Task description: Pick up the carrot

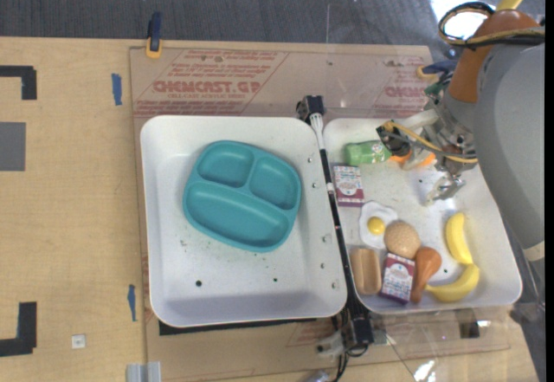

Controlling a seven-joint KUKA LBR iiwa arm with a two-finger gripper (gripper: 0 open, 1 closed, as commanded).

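- The right bin (506,259) holds the toy food, and the fried egg (374,227) near its left wall serves as the landmark here.
- The gripper (441,174) hangs above and to the right of the egg, low over the back half of the right bin, amid a tangle of cables and metal parts.
- Whether the gripper is apart, together or clamped on anything cannot be told; the wrist parts hide its tip.
- The carrot (423,160) appears as a small orange piece up and to the right of the egg, just beside the gripper and partly hidden by its cables. Whether it touches the gripper cannot be made out.
- The grey arm (515,138) lies far to the right of the egg, with its orange band (472,68) high above the bin's back right corner.
- A green packet (365,152) lies straight above the egg, near the back wall.
- A small red and white box (348,184) sits just above and left of the egg, against the left wall.
- A round bun (402,238) touches the egg on its lower right side.
- A long bread roll (366,271) stands just below the egg.
- A red box (397,277) lies below and right of the egg, between the roll and a brown drumstick (426,268).
- A yellow banana (472,276) curves along the front right, well to the right of the egg.
- A teal divided plate (242,194) lies to the left of the egg, tilted in the middle of the left bin (164,285).
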